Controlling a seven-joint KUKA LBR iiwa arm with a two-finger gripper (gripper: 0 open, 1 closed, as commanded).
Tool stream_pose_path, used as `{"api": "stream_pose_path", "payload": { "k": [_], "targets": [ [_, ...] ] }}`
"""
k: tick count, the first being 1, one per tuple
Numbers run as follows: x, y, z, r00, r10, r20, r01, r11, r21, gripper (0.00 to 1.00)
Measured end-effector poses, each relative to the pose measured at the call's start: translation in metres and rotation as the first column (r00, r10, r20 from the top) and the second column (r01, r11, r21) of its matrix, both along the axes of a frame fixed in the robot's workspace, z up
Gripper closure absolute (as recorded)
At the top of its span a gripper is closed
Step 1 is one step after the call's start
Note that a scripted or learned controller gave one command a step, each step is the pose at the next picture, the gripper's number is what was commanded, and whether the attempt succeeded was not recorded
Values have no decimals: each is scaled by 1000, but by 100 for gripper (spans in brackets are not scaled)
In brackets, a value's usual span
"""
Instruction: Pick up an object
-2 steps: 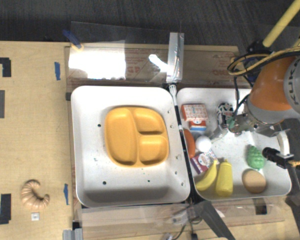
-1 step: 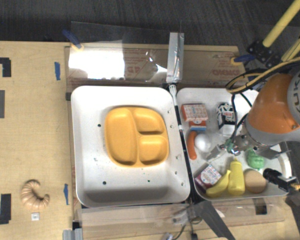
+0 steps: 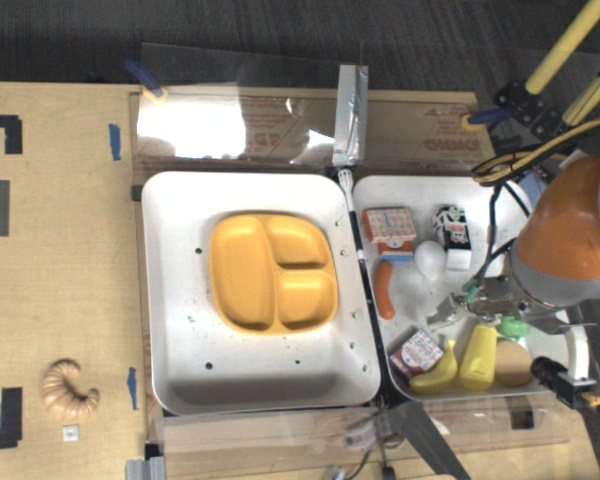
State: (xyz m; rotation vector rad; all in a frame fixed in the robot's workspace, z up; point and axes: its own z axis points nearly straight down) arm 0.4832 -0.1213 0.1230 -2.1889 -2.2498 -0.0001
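The right bin holds several small objects: a red-and-white box, a black-and-white carton, an orange sausage, a white ball, a yellow bottle, a banana, a round wrapped packet and a tan piece. My gripper hangs low over the right part of this bin, just above the yellow bottle, below the arm's orange band. A small green item shows beside the gripper.
In the left bin lies a yellow divided plate. A tan croissant-shaped toy rests on the bench at the far left. Cables and yellow rods cross the upper right corner.
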Motion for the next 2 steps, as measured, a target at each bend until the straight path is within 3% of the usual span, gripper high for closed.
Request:
{"api": "stream_pose_path", "payload": {
  "k": [1, 2],
  "targets": [
    [-4, 19, 0, 975, 224, 1, -224, 975, 0, 0],
    [41, -2, 70, 998, 60, 7, -60, 998, -3, 0]
  ]
}}
